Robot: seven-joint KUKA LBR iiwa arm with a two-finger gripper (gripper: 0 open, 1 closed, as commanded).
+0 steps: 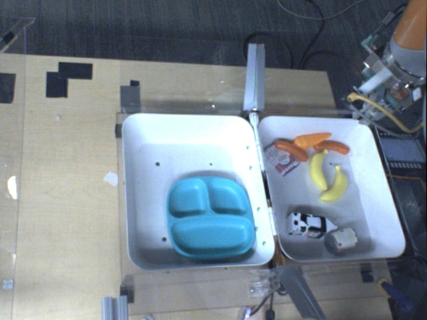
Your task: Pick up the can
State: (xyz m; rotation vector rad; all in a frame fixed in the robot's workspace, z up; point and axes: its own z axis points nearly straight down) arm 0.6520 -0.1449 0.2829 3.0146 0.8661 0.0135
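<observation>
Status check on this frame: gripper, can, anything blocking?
Gripper up beyond the right bin's far right corner, nothing held. Can on its side, near right corner, untouched. Black-and-white toy close on its left; top clear.

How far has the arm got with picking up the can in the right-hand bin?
Done: nothing visible. The small grey metal can lies on its side near the front corner of the right white bin, beside a black-and-white toy. In hand: the arm's wrist sits beyond the bin's far corner. Left: reach, grasp, lift.

can (341, 240) in right bin (390, 199), tray (210, 217) in left bin (143, 179)
</observation>
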